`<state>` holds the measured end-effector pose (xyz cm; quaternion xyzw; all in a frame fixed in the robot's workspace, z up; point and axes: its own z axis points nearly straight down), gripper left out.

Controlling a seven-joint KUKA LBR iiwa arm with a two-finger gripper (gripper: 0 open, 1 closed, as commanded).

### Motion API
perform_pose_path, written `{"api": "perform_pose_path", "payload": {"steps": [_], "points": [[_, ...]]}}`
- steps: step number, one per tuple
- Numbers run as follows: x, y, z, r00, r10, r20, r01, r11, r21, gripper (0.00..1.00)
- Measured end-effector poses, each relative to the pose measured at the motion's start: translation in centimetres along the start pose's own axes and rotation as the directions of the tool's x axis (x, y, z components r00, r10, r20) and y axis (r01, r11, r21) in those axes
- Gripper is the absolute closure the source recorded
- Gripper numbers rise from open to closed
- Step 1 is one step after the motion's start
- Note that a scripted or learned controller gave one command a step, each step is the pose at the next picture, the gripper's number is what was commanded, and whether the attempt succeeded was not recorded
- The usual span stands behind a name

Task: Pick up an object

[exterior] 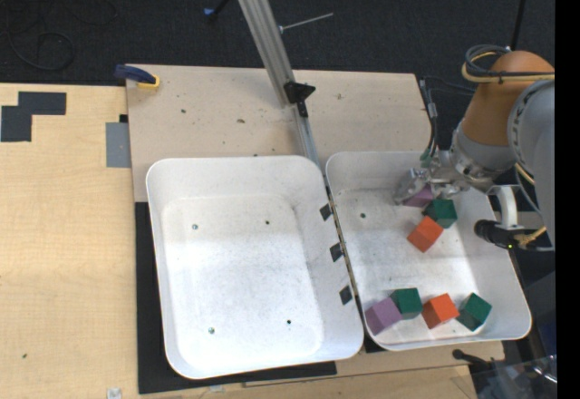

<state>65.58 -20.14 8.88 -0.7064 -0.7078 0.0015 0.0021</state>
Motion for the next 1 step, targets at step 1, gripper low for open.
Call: {"api": "perform_pose_path", "payload": {"steps": [1], "points": [[-0.01,0.05,-1.15,1.000,0.000,0.001,0.000,1.000,-0.001,1.00]]}}
